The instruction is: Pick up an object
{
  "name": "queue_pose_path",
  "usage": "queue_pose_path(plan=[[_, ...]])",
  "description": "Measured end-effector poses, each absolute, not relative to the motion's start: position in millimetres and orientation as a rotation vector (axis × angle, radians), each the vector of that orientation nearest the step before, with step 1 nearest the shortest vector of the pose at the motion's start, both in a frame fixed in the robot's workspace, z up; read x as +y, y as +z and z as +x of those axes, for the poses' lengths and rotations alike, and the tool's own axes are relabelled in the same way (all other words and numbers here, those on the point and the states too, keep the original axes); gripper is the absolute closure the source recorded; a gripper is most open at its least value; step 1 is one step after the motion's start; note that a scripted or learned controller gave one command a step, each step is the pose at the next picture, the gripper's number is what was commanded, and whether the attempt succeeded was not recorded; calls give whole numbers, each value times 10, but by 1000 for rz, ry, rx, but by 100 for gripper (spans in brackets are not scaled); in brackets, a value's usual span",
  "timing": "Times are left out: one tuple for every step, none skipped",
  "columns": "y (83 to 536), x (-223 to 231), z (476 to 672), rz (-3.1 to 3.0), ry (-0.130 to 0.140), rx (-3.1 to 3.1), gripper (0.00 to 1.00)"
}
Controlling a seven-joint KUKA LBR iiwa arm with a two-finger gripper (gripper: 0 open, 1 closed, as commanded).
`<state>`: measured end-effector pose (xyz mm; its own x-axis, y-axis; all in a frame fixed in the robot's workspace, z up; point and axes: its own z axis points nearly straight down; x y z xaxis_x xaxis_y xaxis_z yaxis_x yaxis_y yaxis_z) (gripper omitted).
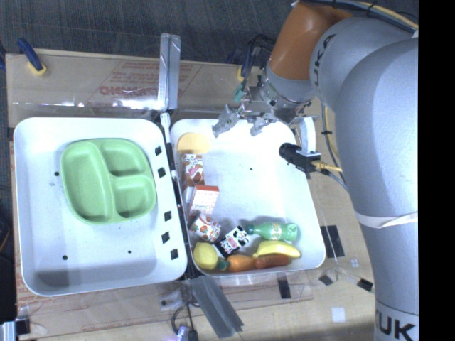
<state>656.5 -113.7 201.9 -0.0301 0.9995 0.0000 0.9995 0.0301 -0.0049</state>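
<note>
Nothing was picked yet: every candidate obj lay loose in the right bin [302,212], none between the fingers. Closest to the fingers was the yellow round item [193,143], just below and left of the left fingertip, apart from it, tucked in the bin's top-left corner. Further down from the fingers, along the bin's left wall, came a small printed packet [192,170], then a red-and-white carton [205,199], then another small printed packet [206,228]. Well away from the fingers, along the near wall, sat the rest: lemon [205,255], black-and-white cow toy [234,240], carrot [240,263], green bottle [273,230] lying on its side, banana [277,249] touching a brown sausage-like piece [271,261].

The gripper [243,123] hung over the far rim of the right bin, fingers spread wide w/ nothing between them; the white bin floor showed thru the gap. Height above the bin couldn't be judged from this angle.

Far left of the fingers, the left bin [43,247] held a green divided tray [109,180].

Progress, as judged: approx start of the job. Left to do: settle on one obj (yellow round item looked nearest), come down over it, close, lift clear.
</note>
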Motion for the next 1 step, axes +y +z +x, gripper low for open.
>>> queue_pose_path(plan=[[1594, -1043, 6567, -2117, 4, -2317, 0]])
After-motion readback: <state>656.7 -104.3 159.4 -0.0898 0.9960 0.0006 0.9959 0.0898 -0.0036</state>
